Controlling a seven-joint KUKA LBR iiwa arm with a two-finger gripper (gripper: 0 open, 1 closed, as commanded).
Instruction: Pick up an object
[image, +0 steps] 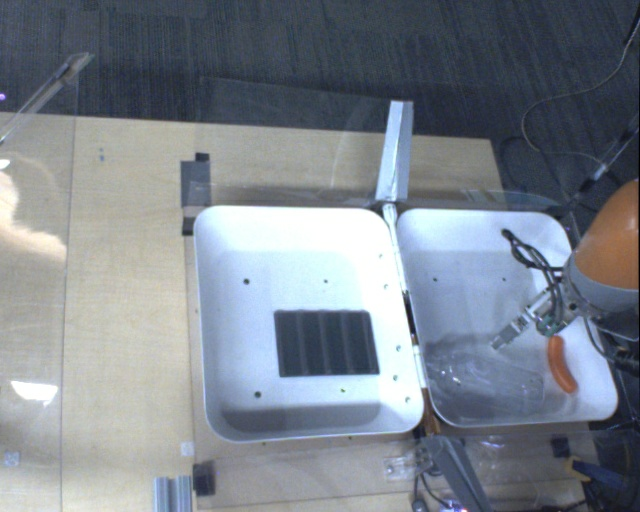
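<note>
My gripper (507, 336) reaches into the right bin (450, 240) from the right, its tip low over the bin floor. Just below and left of the tip lies a crumpled clear plastic item (478, 372). A small orange elongated object (563, 366) rests near the bin's right wall, right of the gripper. A black ribbed rectangular object (326, 342) lies flat in the middle of the left bin (290, 235). I see nothing held at the gripper's tip.
The arm's orange band (612, 240) hangs over the right bin's right rim, with black cables (530, 258) looping beside the wrist. A metal post (396, 150) stands behind the seam between the bins. Wooden bench surrounds them.
</note>
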